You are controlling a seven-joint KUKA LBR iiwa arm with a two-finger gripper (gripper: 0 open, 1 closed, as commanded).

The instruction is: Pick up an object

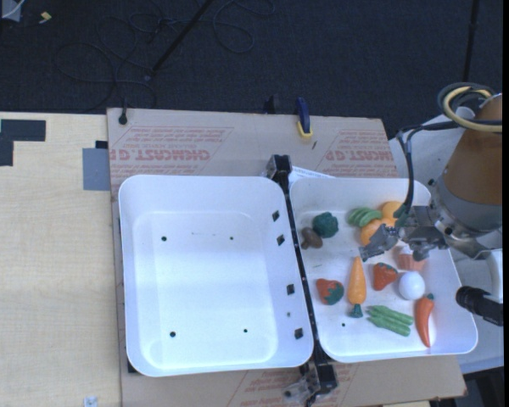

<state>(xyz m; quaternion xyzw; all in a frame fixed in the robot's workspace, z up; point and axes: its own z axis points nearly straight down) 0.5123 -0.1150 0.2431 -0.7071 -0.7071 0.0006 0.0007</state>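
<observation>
Two shallow white bins sit side by side on the desk: the left bin (153, 346) carries nothing to grasp, while the right bin (458, 342) carries all the toy food, so any pick happens on the right. The end effector (388, 242) hangs low over the middle of that right bin, its grey fingers pointing toward the left, and whether they are parted or closed I cannot tell from this slanted view; nothing is visibly pinched between them. The nearest candidates crowd around it: a red piece (383, 274) lies just below the tip, an orange carrot (356, 281) lies just beside that to the lower left, and a white egg (411, 286) sits to the lower right. The carrot's long axis runs nearly up and down the view, narrow end toward the near rim, so a grasp across its width would want the fingers closing left to right. Farther off are a dark green broccoli (326, 224) and a brown piece (310, 239) to the left, a green bean pod (389, 320) and a second carrot (424, 320) toward the near rim. My reading is that the red piece is the likeliest target, being almost under the tip, needing mainly a short descent. The risk is crowding: neighbours close by could be nudged or caught.
</observation>
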